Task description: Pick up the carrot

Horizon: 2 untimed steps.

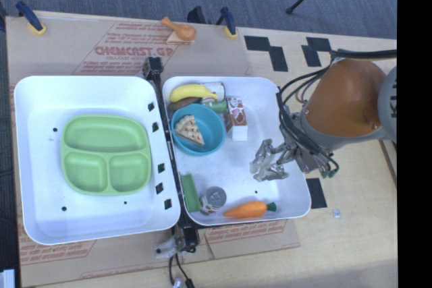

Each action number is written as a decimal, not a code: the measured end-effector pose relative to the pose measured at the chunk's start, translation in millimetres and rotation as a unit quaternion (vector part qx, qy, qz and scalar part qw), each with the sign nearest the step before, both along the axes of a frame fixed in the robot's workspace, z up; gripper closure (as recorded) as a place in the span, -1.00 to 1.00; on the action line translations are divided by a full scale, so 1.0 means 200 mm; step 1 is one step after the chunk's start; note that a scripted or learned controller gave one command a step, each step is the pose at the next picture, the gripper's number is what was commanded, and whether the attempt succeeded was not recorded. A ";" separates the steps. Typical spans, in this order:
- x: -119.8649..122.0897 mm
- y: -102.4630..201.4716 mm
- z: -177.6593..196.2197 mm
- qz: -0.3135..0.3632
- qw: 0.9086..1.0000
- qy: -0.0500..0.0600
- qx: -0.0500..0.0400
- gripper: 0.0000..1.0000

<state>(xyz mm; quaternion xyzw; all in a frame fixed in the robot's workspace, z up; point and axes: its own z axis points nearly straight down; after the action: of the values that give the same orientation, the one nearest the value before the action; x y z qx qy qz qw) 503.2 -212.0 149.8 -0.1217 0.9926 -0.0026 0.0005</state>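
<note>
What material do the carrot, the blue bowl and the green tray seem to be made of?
Carrot: probably plastic, a toy; even orange with a soft sheen.
Blue bowl: likely plastic; uniform colour, smooth wall.
Green tray: likely moulded plastic, matte; rounded compartments, one flat colour.

The desk (351, 239) carries a cardboard sheet (121, 50), two white bins (34, 165) side by side, and a wooden spoon (179, 29).

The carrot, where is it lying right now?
The carrot lies along the near edge of the right bin, just right of a small round tin and below the hand.
</note>
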 end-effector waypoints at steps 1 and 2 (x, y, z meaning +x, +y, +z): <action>0.00 0.01 -0.01 0.000 1.000 0.002 0.002 -1.00; -0.07 0.21 -0.05 0.003 1.000 0.003 0.003 -1.00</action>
<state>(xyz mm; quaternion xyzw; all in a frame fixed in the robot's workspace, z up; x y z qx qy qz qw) 489.7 -169.7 139.6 -0.1250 0.9922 0.0006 -0.0023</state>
